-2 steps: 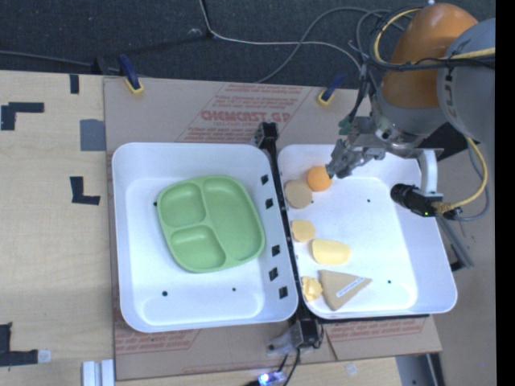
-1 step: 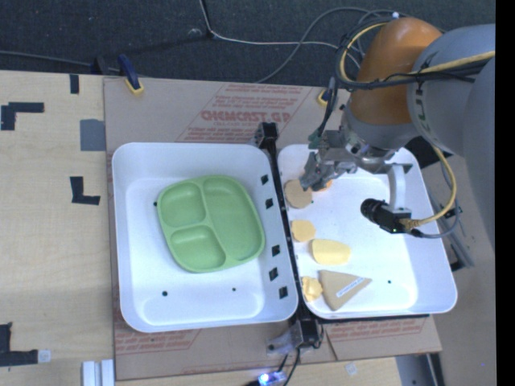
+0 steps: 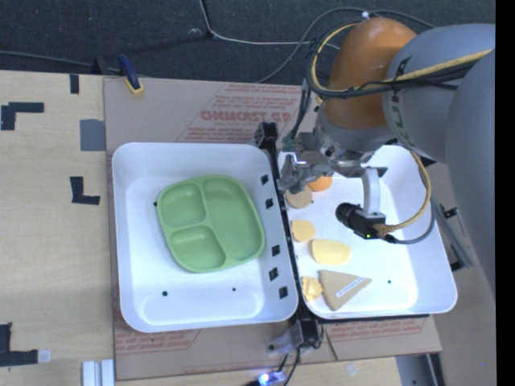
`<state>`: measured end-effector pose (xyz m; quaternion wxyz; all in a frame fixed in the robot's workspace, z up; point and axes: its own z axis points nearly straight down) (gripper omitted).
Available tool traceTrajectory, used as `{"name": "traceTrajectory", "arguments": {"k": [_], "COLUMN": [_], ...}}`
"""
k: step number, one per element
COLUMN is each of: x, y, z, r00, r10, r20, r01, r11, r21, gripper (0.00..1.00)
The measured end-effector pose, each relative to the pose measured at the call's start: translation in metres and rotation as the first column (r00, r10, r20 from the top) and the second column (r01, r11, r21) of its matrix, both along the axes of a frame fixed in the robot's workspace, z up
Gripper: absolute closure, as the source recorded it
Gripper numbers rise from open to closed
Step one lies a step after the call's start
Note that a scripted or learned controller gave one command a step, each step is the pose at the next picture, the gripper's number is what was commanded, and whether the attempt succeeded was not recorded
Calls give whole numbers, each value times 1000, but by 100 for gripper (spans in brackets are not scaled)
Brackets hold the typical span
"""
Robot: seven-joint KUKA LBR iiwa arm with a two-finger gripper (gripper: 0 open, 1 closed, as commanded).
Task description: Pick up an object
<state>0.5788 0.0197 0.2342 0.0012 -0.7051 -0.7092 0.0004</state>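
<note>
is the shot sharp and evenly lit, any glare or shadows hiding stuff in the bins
In the camera view, light is fairly even and soft. The green plate and yellow food pieces read clearly, though slightly soft. The right bin is bright white, near washed out. The arm shades the area around the gripper, where details blur. The orange band shows a mild highlight.

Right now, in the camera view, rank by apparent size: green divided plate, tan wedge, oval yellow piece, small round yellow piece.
1. green divided plate
2. tan wedge
3. oval yellow piece
4. small round yellow piece
</note>
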Motion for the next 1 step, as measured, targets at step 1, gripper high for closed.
{"name": "traceTrajectory", "arguments": {"k": [1], "x": [-9], "y": [48], "z": [5], "r00": [1000], "r10": [1], "r20": [0], "r01": [-1], "r11": [1000], "r21": [0], "gripper": [100]}}
